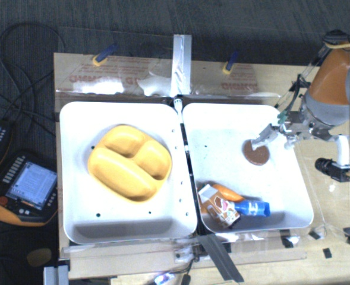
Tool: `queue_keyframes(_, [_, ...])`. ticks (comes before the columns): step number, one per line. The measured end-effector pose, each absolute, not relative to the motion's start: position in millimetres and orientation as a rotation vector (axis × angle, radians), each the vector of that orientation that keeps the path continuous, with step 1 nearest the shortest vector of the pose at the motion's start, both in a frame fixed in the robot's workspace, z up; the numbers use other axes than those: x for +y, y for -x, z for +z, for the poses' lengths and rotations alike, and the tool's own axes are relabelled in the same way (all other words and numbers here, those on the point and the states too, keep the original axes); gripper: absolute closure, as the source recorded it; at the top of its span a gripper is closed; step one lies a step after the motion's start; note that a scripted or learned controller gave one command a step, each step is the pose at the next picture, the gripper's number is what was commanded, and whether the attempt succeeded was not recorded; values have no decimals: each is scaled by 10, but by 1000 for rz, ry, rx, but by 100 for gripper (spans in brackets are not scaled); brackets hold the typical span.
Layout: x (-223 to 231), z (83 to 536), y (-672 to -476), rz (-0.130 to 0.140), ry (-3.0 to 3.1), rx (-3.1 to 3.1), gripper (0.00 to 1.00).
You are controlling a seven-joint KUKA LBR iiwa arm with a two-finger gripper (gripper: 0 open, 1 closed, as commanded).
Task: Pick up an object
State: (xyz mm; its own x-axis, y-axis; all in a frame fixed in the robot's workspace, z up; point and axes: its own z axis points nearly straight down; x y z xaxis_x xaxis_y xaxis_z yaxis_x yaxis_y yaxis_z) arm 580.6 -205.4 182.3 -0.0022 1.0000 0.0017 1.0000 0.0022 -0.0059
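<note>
Camera view: hand (261,140) above brown disc (257,154)

Arm (332,94) was cut off at right edge. Carton (218,208) partly hid carrot (227,192); carton print was illegible.

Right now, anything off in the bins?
Nothing spilled or damaged. The yellow object lies alone in the left bin. In the right bin, small items are piled at the near edge; the brown disc sits apart by the gripper.
</note>
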Motion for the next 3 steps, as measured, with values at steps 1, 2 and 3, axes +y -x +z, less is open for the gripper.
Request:
queue_keyframes(1, [-2053,916,-5975,-6,1856,-2550,0])
queue_keyframes(2, [-1993,924,-6447,-6,1775,-2611,0])
queue_keyframes(3, [-1990,1025,-6455,-6,1775,-2615,100])
